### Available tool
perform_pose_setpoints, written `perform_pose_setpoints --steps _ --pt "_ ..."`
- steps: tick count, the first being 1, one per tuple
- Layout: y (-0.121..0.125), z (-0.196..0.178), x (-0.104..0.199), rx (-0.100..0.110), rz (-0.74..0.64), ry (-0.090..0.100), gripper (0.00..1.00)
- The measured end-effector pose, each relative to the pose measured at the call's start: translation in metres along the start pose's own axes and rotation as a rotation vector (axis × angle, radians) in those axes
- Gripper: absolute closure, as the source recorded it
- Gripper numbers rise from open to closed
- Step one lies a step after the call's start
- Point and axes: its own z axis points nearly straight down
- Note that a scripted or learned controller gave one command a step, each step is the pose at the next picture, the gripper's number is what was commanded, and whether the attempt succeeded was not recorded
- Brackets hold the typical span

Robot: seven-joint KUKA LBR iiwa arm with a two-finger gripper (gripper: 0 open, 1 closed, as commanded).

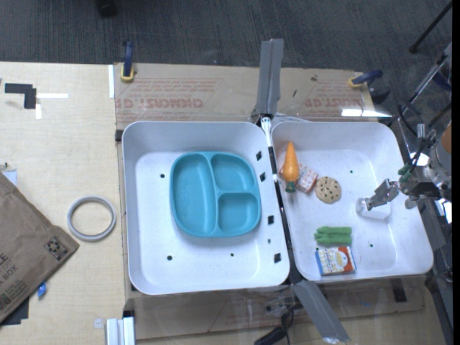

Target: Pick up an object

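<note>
The right bin (pixel 402 261) holds several toy foods. An orange carrot (pixel 289 164) lies by its left wall, with a small red-and-white packet (pixel 307 180) and a chocolate-chip cookie (pixel 328 190) beside it. A green bean bundle (pixel 333 234) and an orange-and-blue carton (pixel 336 260) lie nearer the front. My gripper (pixel 376 198) hovers over the right half of this bin, right of the cookie and apart from every item. It stands open with nothing between its fingers.
A teal divided plate (pixel 215 192) lies in the left bin (pixel 144 264). On the bench to the left are a roll of tape (pixel 91 217) and a brown cardboard box (pixel 25 250). Cables and stand legs crowd the far right.
</note>
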Motion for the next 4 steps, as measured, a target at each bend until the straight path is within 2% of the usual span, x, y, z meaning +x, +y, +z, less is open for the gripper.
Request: perform_pose_setpoints --steps 1,2,3,4 --pt "0.126 0.081 0.008 -0.003 0.054 -0.001 0.00" --pt "0.118 0.107 0.017 -0.005 -0.001 -0.002 0.00" --pt "0.111 0.109 0.087 -0.001 0.110 0.000 0.00" --pt "0.152 0.108 0.075 -0.005 -0.122 -0.003 0.00"
